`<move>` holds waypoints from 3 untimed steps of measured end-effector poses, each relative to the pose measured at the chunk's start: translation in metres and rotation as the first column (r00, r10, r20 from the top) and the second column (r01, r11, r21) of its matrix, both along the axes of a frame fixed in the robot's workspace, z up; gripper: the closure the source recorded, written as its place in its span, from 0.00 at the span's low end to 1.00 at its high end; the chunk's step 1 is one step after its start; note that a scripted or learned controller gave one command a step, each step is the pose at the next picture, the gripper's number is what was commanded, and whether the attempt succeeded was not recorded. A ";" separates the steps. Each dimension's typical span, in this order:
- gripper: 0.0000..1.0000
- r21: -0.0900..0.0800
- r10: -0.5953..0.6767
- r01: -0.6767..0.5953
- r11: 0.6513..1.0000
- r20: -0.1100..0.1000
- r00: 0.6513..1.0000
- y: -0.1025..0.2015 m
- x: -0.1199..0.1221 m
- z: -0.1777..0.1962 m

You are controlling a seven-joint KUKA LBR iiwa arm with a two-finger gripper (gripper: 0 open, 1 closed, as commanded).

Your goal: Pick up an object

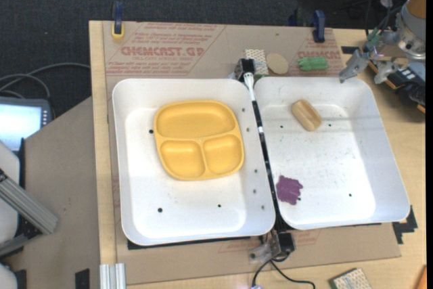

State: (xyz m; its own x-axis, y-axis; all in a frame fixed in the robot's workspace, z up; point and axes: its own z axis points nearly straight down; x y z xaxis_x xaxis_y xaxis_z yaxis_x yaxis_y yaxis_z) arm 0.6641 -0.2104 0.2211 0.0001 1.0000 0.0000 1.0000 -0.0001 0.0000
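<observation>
Evidently still in approach, the fingers hang open and empty over the right bin's far corner; next, descend onto the nearby block.

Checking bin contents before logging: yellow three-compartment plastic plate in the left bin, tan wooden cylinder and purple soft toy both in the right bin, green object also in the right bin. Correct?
Not quite. The camera view shows the green object on the cardboard above the right bin, not in it. The yellow three-compartment plastic plate in the left bin and the tan wooden cylinder and purple soft toy in the right bin are correct.
</observation>
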 end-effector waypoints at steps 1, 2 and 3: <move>0.00 0.013 0.002 -0.002 1.000 -0.013 1.000 0.003 0.001 -0.142; 0.00 0.003 0.006 -0.005 1.000 -0.003 1.000 0.078 0.003 -0.136; 0.00 0.003 0.005 -0.005 1.000 -0.003 1.000 0.120 0.003 -0.136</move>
State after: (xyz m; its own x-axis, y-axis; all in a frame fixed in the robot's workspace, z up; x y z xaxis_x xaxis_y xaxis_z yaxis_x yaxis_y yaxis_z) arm 0.6667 -0.0903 0.0849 -0.0046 1.0000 0.0026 1.0000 0.0047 -0.0030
